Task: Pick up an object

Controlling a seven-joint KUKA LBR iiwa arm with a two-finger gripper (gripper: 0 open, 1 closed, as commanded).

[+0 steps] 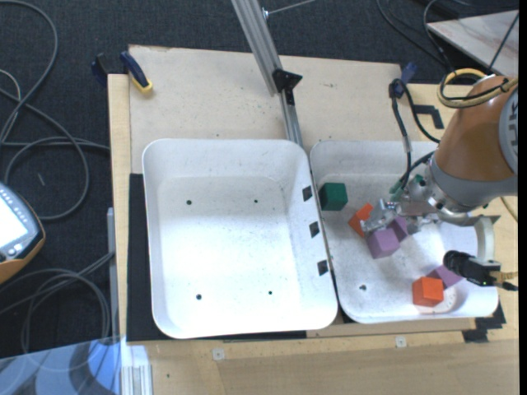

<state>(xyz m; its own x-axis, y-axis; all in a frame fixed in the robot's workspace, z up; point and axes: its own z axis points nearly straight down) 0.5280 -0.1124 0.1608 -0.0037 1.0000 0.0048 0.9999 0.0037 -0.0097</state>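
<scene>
My gripper point(387, 218) hangs low over the middle of the right bin point(362, 159), under the orange band of the arm point(473, 142). A purple block point(384, 240) lies directly against its lower side, partly covered by it. An orange block point(360, 219) sits just left of the gripper, touching or nearly touching it. A green cube point(333, 196) rests further left near the bin's divider side. Toward the front right corner lie an orange cube point(428, 291) and a small purple piece point(450, 276).
The left bin point(156, 220) stands beside the right one, with black clips point(314, 229) along the shared rim. A metal rail point(259, 35) slants over the bench at the back. Cables point(405, 130) run along the right side.
</scene>
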